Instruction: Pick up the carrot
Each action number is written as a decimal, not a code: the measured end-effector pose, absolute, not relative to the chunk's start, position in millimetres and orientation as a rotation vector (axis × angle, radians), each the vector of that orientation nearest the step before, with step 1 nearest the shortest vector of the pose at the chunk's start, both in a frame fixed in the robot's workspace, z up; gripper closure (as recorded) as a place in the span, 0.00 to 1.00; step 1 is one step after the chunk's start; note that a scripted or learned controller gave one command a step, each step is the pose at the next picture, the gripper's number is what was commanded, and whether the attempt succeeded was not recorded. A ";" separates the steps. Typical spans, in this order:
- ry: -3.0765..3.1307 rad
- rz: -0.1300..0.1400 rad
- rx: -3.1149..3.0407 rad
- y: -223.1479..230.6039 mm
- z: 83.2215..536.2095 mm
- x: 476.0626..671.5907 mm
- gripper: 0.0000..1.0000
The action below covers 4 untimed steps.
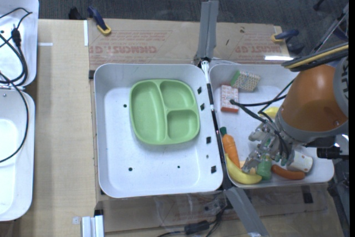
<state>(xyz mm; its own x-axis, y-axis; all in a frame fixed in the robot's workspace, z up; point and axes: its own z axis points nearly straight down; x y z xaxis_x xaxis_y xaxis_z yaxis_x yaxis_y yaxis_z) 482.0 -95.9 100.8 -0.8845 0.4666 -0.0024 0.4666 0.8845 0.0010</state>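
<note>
The right bin [327,172] holds the clutter. The end effector [260,159] hangs low over it; whether it is wide or narrow I cannot tell. The carrot [230,149] lies just to its left by the divider, apparently untouched, long axis running near-to-far.

Two white bins sit side by side on the bench. The left bin [111,136] holds a green divided plate [165,111]. In the right bin [260,68] the gripper [259,159] hangs low over a clutter: a carrot [230,149] by the left wall, a banana [241,174] just below it, a sausage [288,173] and a pink box [228,98]
</note>
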 end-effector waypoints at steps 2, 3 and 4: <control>3.072 0.004 0.636 -98.9 101.9 510.8 1.00; 3.072 0.003 0.635 -98.9 101.9 510.8 0.00; 3.083 0.000 0.606 -92.5 91.5 505.1 0.00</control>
<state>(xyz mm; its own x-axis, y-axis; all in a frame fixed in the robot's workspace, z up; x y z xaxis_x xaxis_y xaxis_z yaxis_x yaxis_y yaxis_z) 505.1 -92.5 91.5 -0.9255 0.3787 0.0001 0.3787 0.9255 0.0002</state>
